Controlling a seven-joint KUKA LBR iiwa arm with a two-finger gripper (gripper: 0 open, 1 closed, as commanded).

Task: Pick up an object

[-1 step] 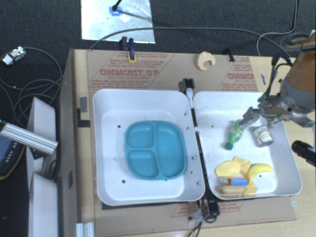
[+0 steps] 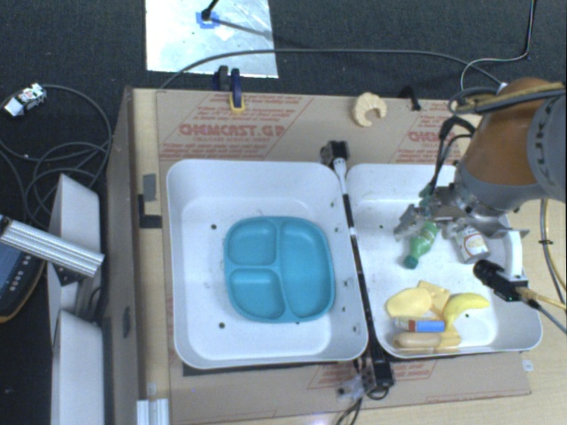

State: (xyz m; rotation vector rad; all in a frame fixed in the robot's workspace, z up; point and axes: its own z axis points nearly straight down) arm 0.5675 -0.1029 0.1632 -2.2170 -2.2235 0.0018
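Where arm overhangs right bin, fingers indistinct over green bottle.

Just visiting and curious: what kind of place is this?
Probably a robotics lab test bench: a robot arm reaches over two white bins, toy food lies in one, and cables trail across the floor.

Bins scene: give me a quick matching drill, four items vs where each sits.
Items:
1. blue divided plate
2. green bottle
3. yellow toy pieces
4. tan croissant-shaped piece

Places:
A. right bin, near corner
B. bench board, behind the bins
C. left bin, middle
D. right bin, just below the gripper

Pairs: 1-C, 2-D, 3-A, 4-B
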